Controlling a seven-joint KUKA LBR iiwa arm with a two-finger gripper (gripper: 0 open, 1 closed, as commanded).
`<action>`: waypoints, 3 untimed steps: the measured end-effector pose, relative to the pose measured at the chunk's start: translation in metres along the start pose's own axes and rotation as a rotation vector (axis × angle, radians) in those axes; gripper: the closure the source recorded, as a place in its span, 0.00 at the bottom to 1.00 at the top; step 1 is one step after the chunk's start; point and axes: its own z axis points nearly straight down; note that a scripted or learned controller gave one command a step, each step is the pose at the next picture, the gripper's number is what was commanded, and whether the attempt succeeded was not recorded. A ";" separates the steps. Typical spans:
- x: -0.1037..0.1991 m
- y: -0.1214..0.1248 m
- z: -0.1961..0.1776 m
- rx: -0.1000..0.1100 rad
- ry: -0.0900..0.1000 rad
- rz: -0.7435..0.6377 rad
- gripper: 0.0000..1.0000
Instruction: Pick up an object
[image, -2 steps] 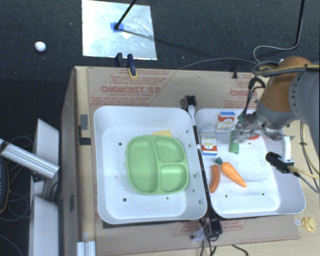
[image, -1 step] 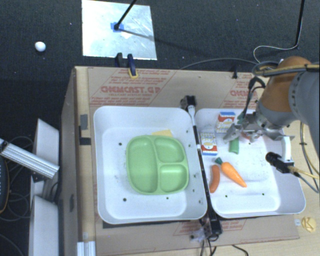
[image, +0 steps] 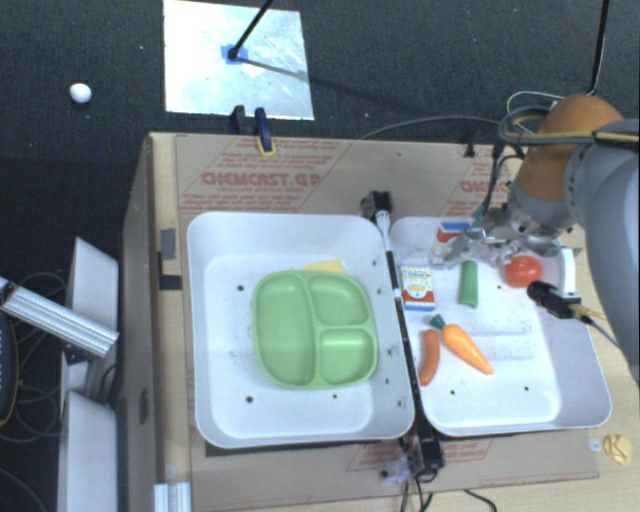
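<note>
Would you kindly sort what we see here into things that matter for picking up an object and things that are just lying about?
Belongs to the job:
tool
green stick
tomato
orange carrot
red pepper
small carton
right bin

Just lying about:
green divided plate in the left bin
white ball on the floor
blue clamp

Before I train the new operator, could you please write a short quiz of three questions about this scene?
1. True or false: the green tray lies in the left bin.
2. How many carrots lie in the right bin?
3. Which thing is nearest the hand? A) the green stick B) the tray C) the white ball

Key: 1 true; 2 two, one at and one at; 3 A.
</note>
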 end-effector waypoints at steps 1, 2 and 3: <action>0.000 0.001 -0.011 0.000 -0.001 -0.004 1.00; 0.000 0.001 -0.011 -0.001 -0.001 -0.005 0.00; 0.000 0.000 -0.001 -0.001 -0.003 0.000 0.00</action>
